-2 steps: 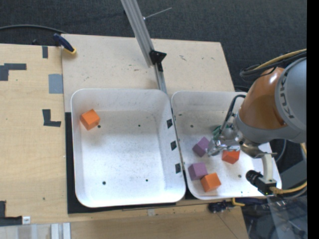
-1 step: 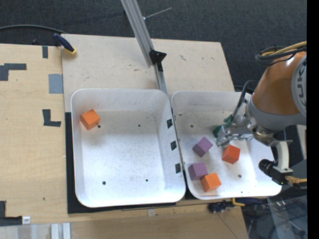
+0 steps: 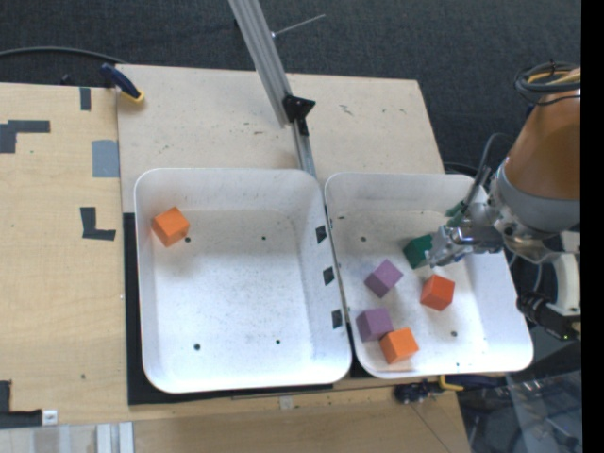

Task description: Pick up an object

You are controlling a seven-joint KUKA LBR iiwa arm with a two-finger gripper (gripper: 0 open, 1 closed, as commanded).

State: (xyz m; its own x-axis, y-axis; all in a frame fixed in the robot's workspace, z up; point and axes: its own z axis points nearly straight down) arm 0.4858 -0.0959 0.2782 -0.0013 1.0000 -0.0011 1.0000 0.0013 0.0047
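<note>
The pick is under way but not done. The gripper (image 3: 442, 253) sits low in the right bin (image 3: 491, 347), its tip right beside a dark green block (image 3: 417, 250), possibly touching it. Metal and shadow blur together there, so I cannot tell whether the gripper is spread or pressed together, nor whether the green block sits between its fingers. Nothing looks lifted: every block appears to rest on the bin floor.

What is left, as I judge it, is a secure pinch and a rise clear of the floor.

The likely target, the green block, lies in the upper middle of the right bin. Close by are a red-orange cube (image 3: 437, 292), two purple cubes (image 3: 383, 277) (image 3: 374, 323) and an orange cube (image 3: 398, 344), the last two touching. A lone orange cube (image 3: 171, 225) sits in the left bin (image 3: 236, 366).

The blocks look matte and sharp-edged, perhaps foam or painted wood. The bins are smooth white plastic with rounded corners, speckled with dark scuffs. They rest on a pale wooden desk (image 3: 57, 253).
</note>
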